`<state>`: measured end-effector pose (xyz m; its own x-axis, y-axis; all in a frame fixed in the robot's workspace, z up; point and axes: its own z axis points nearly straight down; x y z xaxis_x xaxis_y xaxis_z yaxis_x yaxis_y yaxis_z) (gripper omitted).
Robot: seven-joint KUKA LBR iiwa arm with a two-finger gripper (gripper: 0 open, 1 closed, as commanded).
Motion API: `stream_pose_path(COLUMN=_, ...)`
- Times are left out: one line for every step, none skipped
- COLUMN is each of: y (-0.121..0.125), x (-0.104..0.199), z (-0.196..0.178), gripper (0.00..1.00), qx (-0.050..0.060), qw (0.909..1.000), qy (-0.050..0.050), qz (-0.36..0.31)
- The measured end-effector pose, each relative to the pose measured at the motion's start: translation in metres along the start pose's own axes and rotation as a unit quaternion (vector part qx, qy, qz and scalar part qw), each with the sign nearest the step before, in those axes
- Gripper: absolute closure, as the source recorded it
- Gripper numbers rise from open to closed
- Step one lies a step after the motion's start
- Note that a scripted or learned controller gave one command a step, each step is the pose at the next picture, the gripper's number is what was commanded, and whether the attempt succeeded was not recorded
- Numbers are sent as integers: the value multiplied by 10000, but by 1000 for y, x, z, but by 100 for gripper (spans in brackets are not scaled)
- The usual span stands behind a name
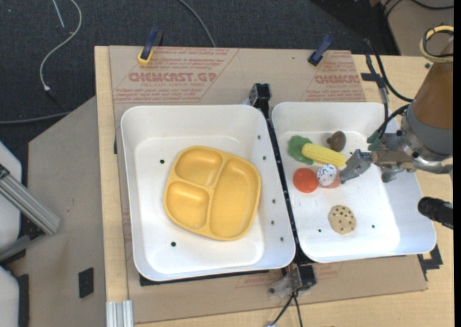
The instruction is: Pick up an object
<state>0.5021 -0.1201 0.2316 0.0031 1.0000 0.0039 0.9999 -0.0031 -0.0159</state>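
- Desk (216, 66): a brown board filling the centre of the frame, printed with red lettering along its upper margin and carrying two shallow white bins side by side.
- Left bin (137, 174): centre-left of the frame; it contains one yellow divided plate (213, 192) with three compartments, lying flat.
- Right bin (403, 225): centre-right of the frame; it contains the small objects available for picking.
- Corn cob (323, 153): yellow with a green husk end, lying in the upper part of the right bin.
- Brown lump (336, 140): just above the corn cob, near the bin's upper wall.
- Red round object (305, 180): below the corn cob, touching a small white spotted ball (328, 174) on its right.
- Cookie (342, 219): a chocolate-chip biscuit lying flat, apart from the others, lower in the right bin.
- Arm (436, 113): enters from the right edge of the frame, orange band above a grey wrist.
- Claw (354, 168): low over the right bin, just right of the white spotted ball; whether its tips are spread or pressed together cannot be told.
- Blue clamps (149, 45): two, along the board's upper edge.
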Motion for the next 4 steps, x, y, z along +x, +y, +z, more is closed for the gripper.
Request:
stream_pose_path(y=3, x=0, z=-7, gripper=0, qx=-70, qw=10000, qy=-10, qz=-18)
stream_pose_path(y=-4, x=8, z=43, gripper=0, qx=-50, qw=10000, qy=-4, qz=-15)
stream_pose_path(y=4, x=7, z=103, gripper=0, qx=-46, qw=10000, qy=-5, qz=-14)
stream_pose_path(y=5, x=8, z=148, gripper=0, qx=-68, qw=10000, qy=-12, qz=-15)
